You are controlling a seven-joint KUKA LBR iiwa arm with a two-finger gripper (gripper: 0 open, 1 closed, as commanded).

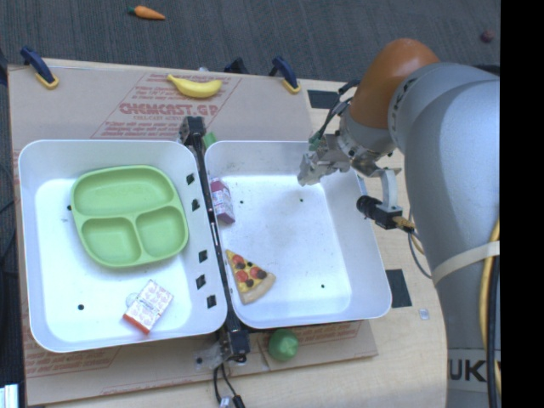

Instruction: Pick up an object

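My gripper [311, 170] hangs over the upper right corner of the right bin [340, 253], and I see nothing between its fingers. A pizza slice [247, 276] lies near that bin's lower left. A small maroon carton [222, 202] rests against its left wall. In the left bin [42, 253] sit a green divided plate [129, 215] and a red-and-white packet [148, 305]. The gripper is well apart from all of them.
A yellow banana [195, 84] lies on the cardboard behind the bins. A green ball [284, 344] sits in front of the right bin. An orange carrot [148, 12] lies on the floor beyond the bench. Blue clamps [38, 65] hold the board's back edge.
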